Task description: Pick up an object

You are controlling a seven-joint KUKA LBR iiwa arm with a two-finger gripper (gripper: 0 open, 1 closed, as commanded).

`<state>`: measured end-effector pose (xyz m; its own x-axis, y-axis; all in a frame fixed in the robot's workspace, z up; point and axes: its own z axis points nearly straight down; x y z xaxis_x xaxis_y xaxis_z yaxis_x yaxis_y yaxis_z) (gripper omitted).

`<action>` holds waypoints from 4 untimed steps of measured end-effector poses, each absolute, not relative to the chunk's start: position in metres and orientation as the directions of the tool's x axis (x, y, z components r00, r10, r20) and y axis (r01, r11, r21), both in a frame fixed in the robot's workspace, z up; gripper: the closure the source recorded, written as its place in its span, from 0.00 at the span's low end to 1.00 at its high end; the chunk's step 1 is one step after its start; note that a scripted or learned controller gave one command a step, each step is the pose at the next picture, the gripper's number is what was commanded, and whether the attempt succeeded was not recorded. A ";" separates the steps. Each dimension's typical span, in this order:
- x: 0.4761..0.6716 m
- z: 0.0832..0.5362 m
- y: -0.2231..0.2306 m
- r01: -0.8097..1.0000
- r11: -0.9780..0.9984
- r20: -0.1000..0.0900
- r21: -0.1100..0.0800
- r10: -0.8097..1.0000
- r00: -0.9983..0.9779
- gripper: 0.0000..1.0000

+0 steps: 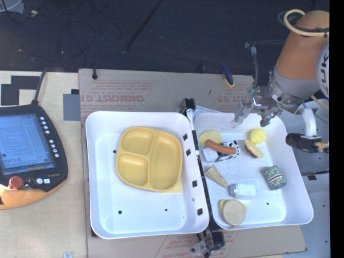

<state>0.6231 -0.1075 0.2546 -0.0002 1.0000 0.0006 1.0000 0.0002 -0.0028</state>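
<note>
Hovering over the right bin's (pixel 301 208) far edge, the gripper (pixel 257 112) is seen with fingers spread wide, nothing between them. A lemon (pixel 258 136) lies just below it, a green can (pixel 274 177) nearer. Reversed, illegible print is carried on the cardboard (pixel 123 97). A yellow plate (pixel 149 158) is held in the left bin (pixel 102 208).

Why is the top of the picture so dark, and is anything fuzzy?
In the camera view, the floor behind the bench lies unlit, while both bins glow bright white; the right bin looks washed out, and the gripper appears slightly soft.
</note>
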 end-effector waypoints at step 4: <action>0.609 0.127 -0.116 1.000 -0.002 -0.002 0.022 1.000 0.002 0.00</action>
<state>0.6089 -0.1162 0.1267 0.0024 1.0000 -0.0022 0.9998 -0.0024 0.0217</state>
